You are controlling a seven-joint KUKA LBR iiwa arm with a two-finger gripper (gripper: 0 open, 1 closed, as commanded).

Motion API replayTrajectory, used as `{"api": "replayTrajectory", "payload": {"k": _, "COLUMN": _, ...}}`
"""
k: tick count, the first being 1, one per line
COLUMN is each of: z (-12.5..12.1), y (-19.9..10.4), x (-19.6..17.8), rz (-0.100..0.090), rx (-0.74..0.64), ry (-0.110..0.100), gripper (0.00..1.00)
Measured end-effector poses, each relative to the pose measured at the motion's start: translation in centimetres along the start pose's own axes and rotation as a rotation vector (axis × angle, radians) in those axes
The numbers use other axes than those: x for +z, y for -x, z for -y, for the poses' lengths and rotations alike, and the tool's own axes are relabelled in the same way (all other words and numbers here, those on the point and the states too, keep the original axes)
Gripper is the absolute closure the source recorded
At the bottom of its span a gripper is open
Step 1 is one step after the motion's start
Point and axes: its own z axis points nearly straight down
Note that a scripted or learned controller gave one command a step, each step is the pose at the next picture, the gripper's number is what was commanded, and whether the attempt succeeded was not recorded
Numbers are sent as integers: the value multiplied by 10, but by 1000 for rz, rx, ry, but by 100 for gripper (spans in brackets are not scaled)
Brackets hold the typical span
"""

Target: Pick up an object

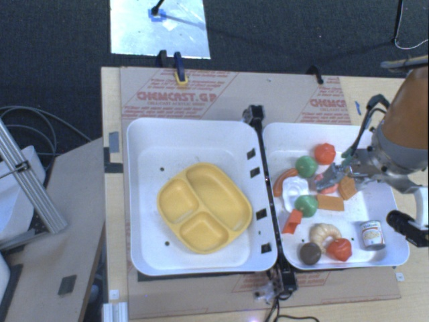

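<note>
My gripper [331,178] reaches in from the right and hangs low over the middle of the right bin [389,257]. Toy food lies around it. A green ball [306,166] and a red-orange ball [325,153] sit just left of and above the tip. A white piece [294,193] and a second green ball [307,205] lie below the tip, beside a flat orange block [330,203]. A brown-orange block [347,189] rests right under the gripper body. I see nothing lifted off the bin floor.
The left bin [144,180] holds a yellow divided plate [203,208]. At the right bin's front lie a beige croissant [324,232], a brown ball [310,253], a red tomato [340,249], a small can [370,235] and a red block [292,221]. An orange curved piece [284,179] lies near the divider.
</note>
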Motion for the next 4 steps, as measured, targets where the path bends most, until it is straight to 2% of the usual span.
{"api": "replayTrajectory", "payload": {"k": 1, "z": 13, "y": 1, "x": 139, "rz": 5, "rx": 2, "ry": 15, "gripper": 0}}
{"api": "replayTrajectory", "payload": {"k": 2, "z": -50, "y": 44, "x": 160, "rz": 3, "rx": 1, "ry": 5, "gripper": 0}}
{"api": "replayTrajectory", "payload": {"k": 3, "z": -48, "y": 42, "x": 149, "rz": 1, "rx": 3, "ry": 4, "gripper": 100}}
{"api": "replayTrajectory", "payload": {"k": 4, "z": -74, "y": 80, "x": 100, "rz": 4, "rx": 5, "ry": 6, "gripper": 100}}
